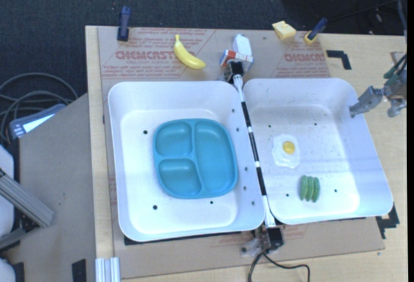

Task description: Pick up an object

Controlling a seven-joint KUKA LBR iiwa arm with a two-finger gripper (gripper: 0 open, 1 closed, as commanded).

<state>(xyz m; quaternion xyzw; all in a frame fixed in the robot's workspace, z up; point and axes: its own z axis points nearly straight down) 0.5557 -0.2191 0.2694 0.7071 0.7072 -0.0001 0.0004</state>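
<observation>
In the right bin, near edge: green pea pods, then a fried egg just beyond; in the left bin, a blue 3-section plate. Farther back, at the right bin's far right rim: gripper, fingers' state impossible to tell, nothing visibly held. On the bench beyond both bins: a banana.

At the right edge of the camera view, the end effector reaches in, a grey metal piece pointing left and slightly down. Behind it, the wrist is cut off by the frame. Its tip carries nothing visible.
</observation>
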